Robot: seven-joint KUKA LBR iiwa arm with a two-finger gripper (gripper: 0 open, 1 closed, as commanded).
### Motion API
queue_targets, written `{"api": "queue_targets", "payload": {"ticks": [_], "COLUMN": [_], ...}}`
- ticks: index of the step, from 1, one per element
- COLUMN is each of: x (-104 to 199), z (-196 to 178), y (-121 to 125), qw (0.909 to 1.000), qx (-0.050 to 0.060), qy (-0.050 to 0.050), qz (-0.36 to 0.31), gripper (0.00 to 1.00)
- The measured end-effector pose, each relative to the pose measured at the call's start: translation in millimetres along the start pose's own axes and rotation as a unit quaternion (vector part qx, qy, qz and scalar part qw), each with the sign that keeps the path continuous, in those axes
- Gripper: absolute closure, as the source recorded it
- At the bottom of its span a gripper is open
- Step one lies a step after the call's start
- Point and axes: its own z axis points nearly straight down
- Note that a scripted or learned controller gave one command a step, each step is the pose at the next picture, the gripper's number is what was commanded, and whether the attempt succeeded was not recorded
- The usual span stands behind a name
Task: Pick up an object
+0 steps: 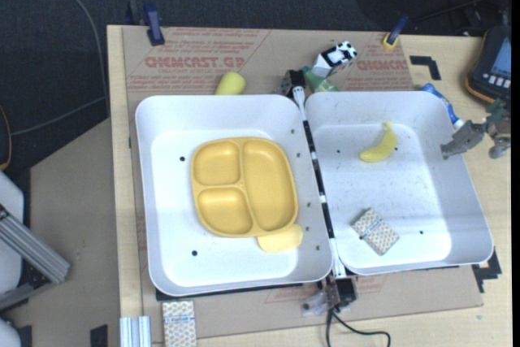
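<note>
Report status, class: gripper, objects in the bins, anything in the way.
Gripper at right bin's right rim, holding nothing. Banana and packet lie loose there. Yellow tray in left bin. Path clear.

Grey metal pincer (460,139) with dull angular fingers.

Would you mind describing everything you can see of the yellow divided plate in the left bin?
The yellow divided plate is a rounded-corner tray, apparently matte plastic, with three compartments: two smaller ones on its left side and one long one on its right. It lies flat and right side up, slightly rotated, near the middle of the left bin. All three compartments look bare. Its lower right edge overlaps a pale yellow object that pokes out from beneath it. The gripper is far from it, by the right bin's right rim.
</note>
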Motion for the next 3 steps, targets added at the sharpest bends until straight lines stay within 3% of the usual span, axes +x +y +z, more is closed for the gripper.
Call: {"api": "queue_targets", "payload": {"ticks": [1, 2, 3], "x": [11, 73, 72], "z": [136, 184, 173], "y": [83, 116, 117], "qw": [1.0000, 1.0000, 1.0000], "qx": [0.001, 0.001, 0.000], "qy": [0.001, 0.001, 0.000], "qz": [0.000, -0.001, -0.001], "gripper": [0.00, 0.00, 1.00]}}
